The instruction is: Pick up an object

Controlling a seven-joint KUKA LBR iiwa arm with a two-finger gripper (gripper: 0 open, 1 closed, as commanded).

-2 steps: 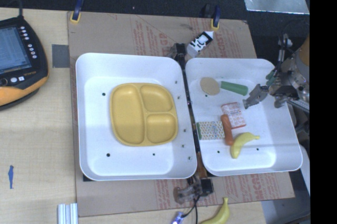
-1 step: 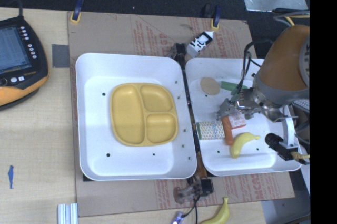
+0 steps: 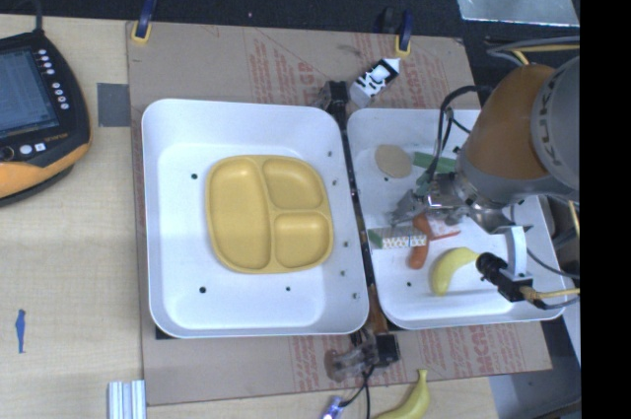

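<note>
The left bin (image 3: pixel 177 299) holds a yellow divided tray (image 3: pixel 268 212). In the right bin (image 3: pixel 394 309), an orange carrot-like piece (image 3: pixel 421 249) lies directly under my gripper (image 3: pixel 426 206), long axis running near to far. A banana (image 3: pixel 449 267) sits just beyond, lower right. Whether my tool is apart or together, I cannot tell.

Off to the left on the wooden bench (image 3: pixel 59 269), a teach pendant (image 3: pixel 35 116) with dark screen and orange underside. Beneath both bins, a brown cardboard sheet (image 3: pixel 256 47), clipped at its far edge by two blue-and-yellow clamps (image 3: pixel 144 19). Just beyond the bins' shared corner, a small black-and-white item (image 3: pixel 376 78). At the near edge, a yellow banana (image 3: pixel 409 399), beside tangled wiring (image 3: pixel 355 360).
</note>
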